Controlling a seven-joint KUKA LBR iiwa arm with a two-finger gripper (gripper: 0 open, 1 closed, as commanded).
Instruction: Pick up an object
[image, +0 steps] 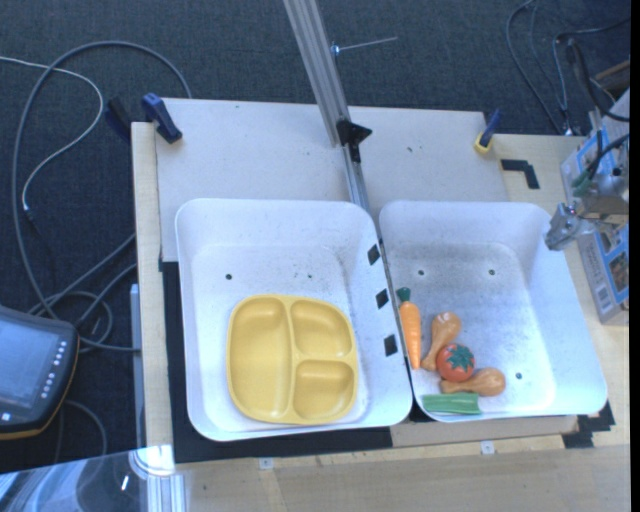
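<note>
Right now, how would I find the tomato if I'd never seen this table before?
Look at the right-hand white bin, then down to the pile of toy food in its lower left corner. The tomato sits in the middle of that pile, right of the long carrot. It is the only round red thing there, with a little green top.

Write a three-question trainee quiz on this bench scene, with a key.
1. True or false: the yellow divided tray lies in the left bin.
2. Which item lies nearest the right bin's front edge? A) carrot B) tomato C) green vegetable
3. Fill in: the gripper sits over the right bin's ____ rim, apart from the toy food.

Key
1. True.
2. C; it lies by the front wall, below the tomato.
3. Right; it is at the far right side, away from the cluster in the near left corner.
</note>
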